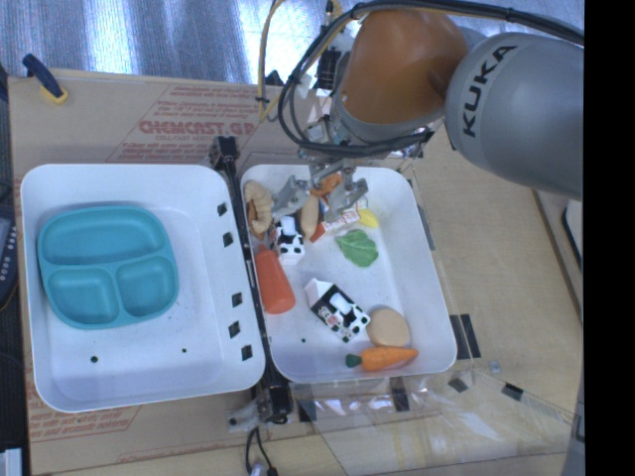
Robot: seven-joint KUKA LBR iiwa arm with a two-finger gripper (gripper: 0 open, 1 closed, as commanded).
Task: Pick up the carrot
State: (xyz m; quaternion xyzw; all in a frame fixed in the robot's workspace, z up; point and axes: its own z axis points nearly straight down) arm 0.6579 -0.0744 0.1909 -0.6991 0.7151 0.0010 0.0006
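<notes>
Arm [516,107]: thick rounded grey casing, smooth, glossy highlights. "KUKA" lettering [483,92] printed in black on grey shell, read sideways. Orange band [402,62]: wide, domed, shiny, set between grey casing and wrist. Cables [298,77]: several black ones looped beside orange band; one yellow hose arched above them. Wrist part below band: silvery grey metal, small brackets and fittings seen, details too fine to tell.
</notes>
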